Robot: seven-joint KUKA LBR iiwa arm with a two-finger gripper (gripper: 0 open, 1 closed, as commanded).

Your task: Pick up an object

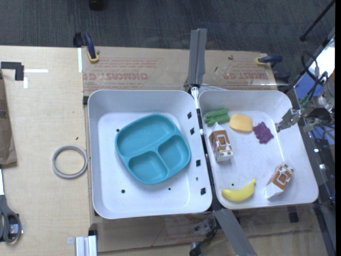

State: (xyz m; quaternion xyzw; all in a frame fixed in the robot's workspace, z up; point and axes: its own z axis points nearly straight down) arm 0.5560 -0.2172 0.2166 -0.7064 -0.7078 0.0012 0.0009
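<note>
No object is held yet by the gripper (285, 120), parked at the right bin's (298, 196) rim, jaw state undeterminable.

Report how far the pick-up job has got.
Done: nothing looks picked yet. The banana, two small cartons, green beans, yellow piece and purple grapes all lie in the right bin. In hand: the tool sits at that bin's right edge, with nothing visibly held. Left: reach one item, grip it, lift it.
</note>
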